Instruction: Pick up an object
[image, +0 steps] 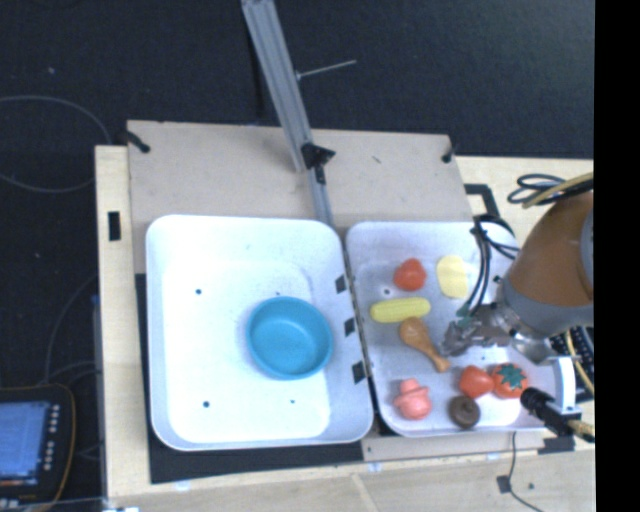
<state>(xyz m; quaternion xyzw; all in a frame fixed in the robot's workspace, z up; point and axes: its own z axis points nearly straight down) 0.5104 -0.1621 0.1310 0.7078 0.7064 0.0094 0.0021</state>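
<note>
A: Two white bins side by side: left bin (180, 330) roomy, bare but for a blue bowl (289, 337) near its middle, well clear of every rim. Right bin (375, 250) crowded, with bare floor only along its far edge.

B: And the gripper (468, 335)?

A: Low over the right bin, reached in from the right on the grey arm with the orange band (555, 255). Whether spread or closed — cannot tell; too dark and tangled there. Nothing seen held.

B: Nearest thing?

A: Toy drumstick (424, 342), just left of the gripper, perhaps touching at its thin end. Long axis slanted: fat end up-left, thin end down-right toward the gripper.

B: Around it?

A: Yellow corn-like piece (400, 310) just above, lying crosswise. Red round fruit (409, 274) and pale yellow piece (453, 276) farther up. Along the near wall, a pink toy (412, 399), a brown round piece (463, 411), and two red tomato-like pieces (478, 381) and (508, 379) touching each other, the second green-topped. Tight quarters near the near-right corner, close under the arm.
</note>
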